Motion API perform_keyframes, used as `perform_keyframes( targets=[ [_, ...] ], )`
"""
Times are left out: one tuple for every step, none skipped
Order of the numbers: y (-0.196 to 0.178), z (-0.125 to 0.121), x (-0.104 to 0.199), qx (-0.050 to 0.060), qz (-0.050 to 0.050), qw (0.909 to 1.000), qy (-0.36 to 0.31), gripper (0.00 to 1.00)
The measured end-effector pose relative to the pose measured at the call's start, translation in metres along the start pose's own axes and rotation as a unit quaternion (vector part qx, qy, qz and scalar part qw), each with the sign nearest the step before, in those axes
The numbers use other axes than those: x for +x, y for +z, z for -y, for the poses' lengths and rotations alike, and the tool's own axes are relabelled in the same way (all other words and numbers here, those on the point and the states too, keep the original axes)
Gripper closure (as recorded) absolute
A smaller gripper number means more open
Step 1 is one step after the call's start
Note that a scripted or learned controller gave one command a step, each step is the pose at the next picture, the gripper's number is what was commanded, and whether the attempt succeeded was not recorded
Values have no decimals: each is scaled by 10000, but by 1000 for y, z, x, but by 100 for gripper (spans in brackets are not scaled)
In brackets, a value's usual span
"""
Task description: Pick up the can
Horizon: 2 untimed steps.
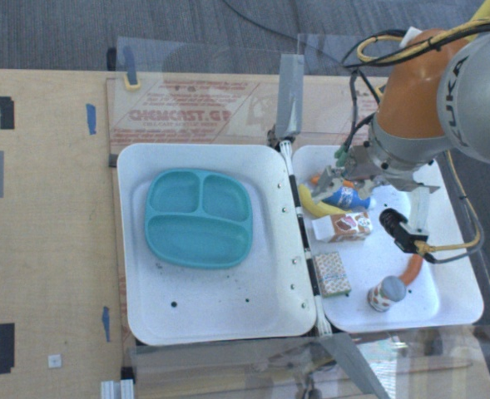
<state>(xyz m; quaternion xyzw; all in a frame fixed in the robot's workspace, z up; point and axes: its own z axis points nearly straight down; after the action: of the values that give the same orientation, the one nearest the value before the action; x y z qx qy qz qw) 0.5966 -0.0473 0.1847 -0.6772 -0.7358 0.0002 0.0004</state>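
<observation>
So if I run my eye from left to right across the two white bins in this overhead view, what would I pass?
Teal divided plate → banana → small speckled box → can lying on its side → orange carrot-like piece. The things bunched under the arm overlap too much to order.

The arm [432, 90] hides the right bin's [457, 306] far corner — and cuts off at the picture's right edge.

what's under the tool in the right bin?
Below the tool: a blue can beside a banana, with a small printed carton just in front. The arm covers the can's far end and that corner of the right bin.
</observation>
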Motion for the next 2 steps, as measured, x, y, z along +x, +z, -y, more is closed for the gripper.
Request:
perform_keyframes(
  targets=[
    [96,9,-47,-44,4,9986,527,0],
    [96,51,-55,-40,-1,9984,559,0]
  ],
)
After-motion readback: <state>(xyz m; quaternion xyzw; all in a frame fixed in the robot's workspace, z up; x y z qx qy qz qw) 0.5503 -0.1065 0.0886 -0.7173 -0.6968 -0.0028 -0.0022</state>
